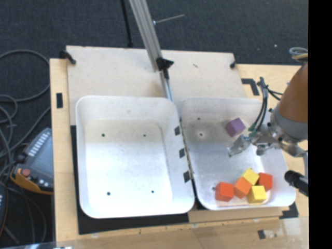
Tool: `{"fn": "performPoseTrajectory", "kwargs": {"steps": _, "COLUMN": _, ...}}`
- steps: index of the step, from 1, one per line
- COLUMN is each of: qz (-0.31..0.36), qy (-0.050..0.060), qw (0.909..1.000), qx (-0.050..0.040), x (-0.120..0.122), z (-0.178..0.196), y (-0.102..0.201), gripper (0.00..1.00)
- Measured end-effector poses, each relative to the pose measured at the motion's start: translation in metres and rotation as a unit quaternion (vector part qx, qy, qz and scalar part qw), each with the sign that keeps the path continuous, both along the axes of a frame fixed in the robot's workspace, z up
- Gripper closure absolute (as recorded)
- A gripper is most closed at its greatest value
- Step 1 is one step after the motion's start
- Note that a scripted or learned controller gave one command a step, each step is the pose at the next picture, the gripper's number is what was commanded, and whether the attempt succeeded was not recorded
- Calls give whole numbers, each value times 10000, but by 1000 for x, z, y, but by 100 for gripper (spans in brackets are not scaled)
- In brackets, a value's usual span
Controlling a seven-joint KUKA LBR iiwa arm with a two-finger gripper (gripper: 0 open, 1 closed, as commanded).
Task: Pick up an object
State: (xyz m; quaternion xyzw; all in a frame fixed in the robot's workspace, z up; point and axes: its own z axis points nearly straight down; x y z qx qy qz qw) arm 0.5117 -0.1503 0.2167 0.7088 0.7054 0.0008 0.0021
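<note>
From the camera above the bench, we see two white bins side by side. The left bin (129, 154) carries nothing but a few dark specks. The right bin (207, 139) holds the blocks: a purple block (236, 126) alone near the middle, and a cluster in the near corner made of an orange block (224, 191), a second orange block (242, 187), a yellow block (250, 176), another yellow block (258, 193) and a red block (265, 180), all touching or just beside one another.

The arm (295, 102) reaches in from the right, and its gripper (239, 147) hangs over the right bin, just below the purple block and above the cluster. We see nothing between its tips, so it carries no block. Whether it is spread or closed we cannot tell; the metal parts blur together.

We judge the step to be the approach, with no grasp made yet. The purple block looks the easier target, since it stands apart; the next move calls for shifting over it and descending squarely.

The arm's upper part is cut off at the edge. The gripper's height above the bin floor is hard to read from this slant.
</note>
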Motion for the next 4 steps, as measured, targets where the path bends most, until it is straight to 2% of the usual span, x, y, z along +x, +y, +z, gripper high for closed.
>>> {"fn": "performPoseTrajectory", "kwargs": {"steps": 1, "qz": 19, "qy": 2, "qw": 10000, "qx": -9, "x": 51, "z": -122, "y": -39, "gripper": 0}}
{"fn": "performPoseTrajectory", "kwargs": {"steps": 2, "qz": 37, "qy": -32, "qw": 10000, "qx": -14, "x": 78, "z": -38, "y": -50, "gripper": 0}}
{"fn": "performPoseTrajectory", "kwargs": {"steps": 3, "qz": 47, "qy": 9, "qw": 10000, "qx": -5, "x": 137, "z": -123, "y": -60, "gripper": 0}}
{"fn": "performPoseTrajectory", "kwargs": {"steps": 4, "qz": 76, "qy": -1, "qw": 10000, "qx": -26, "x": 137, "z": -107, "y": -62, "gripper": 100}}
